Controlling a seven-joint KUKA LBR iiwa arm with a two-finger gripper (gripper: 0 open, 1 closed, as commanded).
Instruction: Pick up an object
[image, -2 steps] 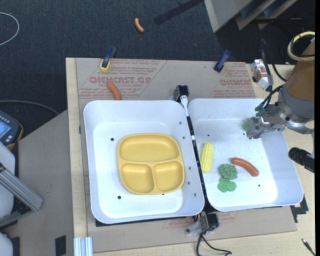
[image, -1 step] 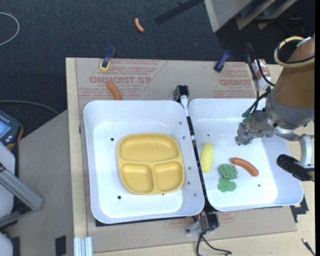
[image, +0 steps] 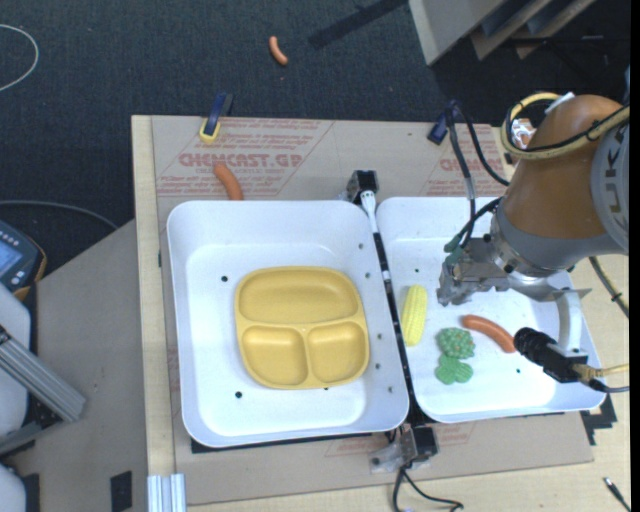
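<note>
In the right bin (image: 500, 405), nearest the camera, lie two broccoli pieces (image: 455, 355), then a sausage (image: 488, 331) and a corn cob (image: 413, 313). The end effector (image: 458, 285) hovers just beyond them; whether it is clenched I cannot tell. Judged: approach step; next comes descent onto one item.

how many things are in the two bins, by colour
yellow: 2, divided plate and corn cob
green: 2, broccoli pieces
orange: 1, sausage
total: 5
</note>
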